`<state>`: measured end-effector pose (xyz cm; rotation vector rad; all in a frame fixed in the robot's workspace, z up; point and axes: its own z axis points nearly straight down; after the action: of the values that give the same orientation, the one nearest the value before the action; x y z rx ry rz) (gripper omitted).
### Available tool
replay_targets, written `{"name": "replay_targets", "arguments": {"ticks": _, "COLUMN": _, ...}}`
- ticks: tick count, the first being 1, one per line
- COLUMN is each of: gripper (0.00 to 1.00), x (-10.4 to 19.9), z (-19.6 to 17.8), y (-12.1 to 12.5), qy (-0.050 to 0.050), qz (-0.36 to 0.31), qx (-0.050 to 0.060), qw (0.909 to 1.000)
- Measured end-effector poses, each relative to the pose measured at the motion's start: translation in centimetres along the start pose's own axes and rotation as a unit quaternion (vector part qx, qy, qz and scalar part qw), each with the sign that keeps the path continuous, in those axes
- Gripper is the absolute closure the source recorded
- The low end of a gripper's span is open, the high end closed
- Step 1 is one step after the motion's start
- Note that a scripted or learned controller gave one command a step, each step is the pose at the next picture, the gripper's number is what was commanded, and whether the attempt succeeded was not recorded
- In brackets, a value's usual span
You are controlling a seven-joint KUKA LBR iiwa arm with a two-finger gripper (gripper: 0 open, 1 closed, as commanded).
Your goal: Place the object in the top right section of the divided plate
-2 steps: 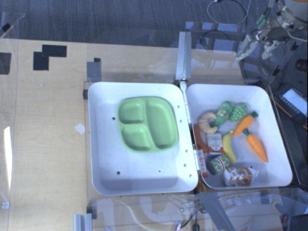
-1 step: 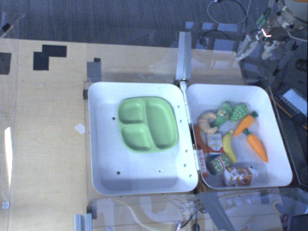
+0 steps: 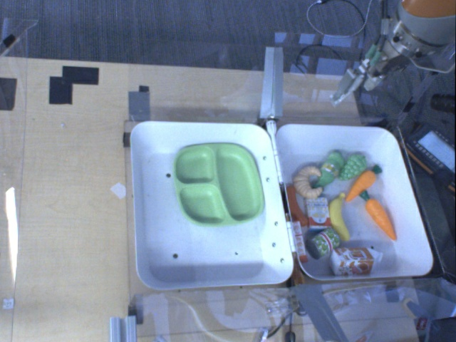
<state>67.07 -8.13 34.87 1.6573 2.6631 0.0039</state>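
A green divided plate (image 3: 217, 184) lies in the left white bin (image 3: 153, 255), with nothing in its sections. The right white bin (image 3: 410, 191) holds several toy foods: two orange carrots (image 3: 380, 216), a yellow banana (image 3: 338, 218), a shrimp (image 3: 308, 179), a green bumpy fruit (image 3: 353, 166), a small can (image 3: 324, 242) and a juice carton (image 3: 354, 261). My gripper (image 3: 354, 79) hangs high above the bench behind the right bin's far edge, apart from every object, and nothing shows between its fingers.
A metal divider post (image 3: 271, 84) stands behind the seam between the two bins. Cables (image 3: 335, 20) lie on the floor at the back. Black markers (image 3: 71, 83) sit on the wooden bench at the far left.
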Motion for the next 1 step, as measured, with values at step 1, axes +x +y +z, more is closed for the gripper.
{"name": "replay_targets", "arguments": {"ticks": 1, "gripper": 0.0, "x": 0.0, "z": 0.0, "y": 0.0, "qy": 0.0, "qz": 0.0, "qx": 0.0, "qw": 1.0}}
